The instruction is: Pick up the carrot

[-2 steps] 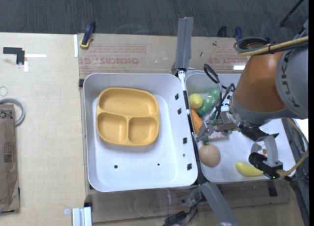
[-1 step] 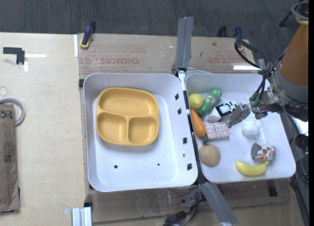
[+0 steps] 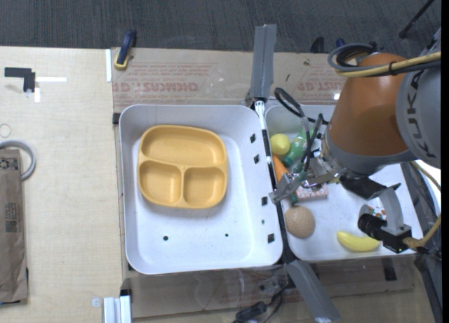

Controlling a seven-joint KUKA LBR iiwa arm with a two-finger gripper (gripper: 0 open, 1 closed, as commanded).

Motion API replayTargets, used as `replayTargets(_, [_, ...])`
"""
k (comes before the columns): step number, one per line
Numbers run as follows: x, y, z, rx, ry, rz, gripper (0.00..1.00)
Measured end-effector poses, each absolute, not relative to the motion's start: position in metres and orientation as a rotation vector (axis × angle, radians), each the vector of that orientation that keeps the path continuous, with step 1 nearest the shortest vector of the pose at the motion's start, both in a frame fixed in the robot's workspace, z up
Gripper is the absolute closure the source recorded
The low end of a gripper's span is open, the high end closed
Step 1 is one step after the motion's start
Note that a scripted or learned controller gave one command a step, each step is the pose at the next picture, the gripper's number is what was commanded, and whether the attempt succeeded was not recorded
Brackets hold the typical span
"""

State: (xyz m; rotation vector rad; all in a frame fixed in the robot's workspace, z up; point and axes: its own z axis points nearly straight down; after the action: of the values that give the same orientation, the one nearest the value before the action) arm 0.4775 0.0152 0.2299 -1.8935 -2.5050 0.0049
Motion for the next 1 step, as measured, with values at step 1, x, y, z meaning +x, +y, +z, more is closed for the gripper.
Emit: replayTargets(1, [0.4772,-0.0289,0.1906,-1.872,-2.521,0.004,0.0])
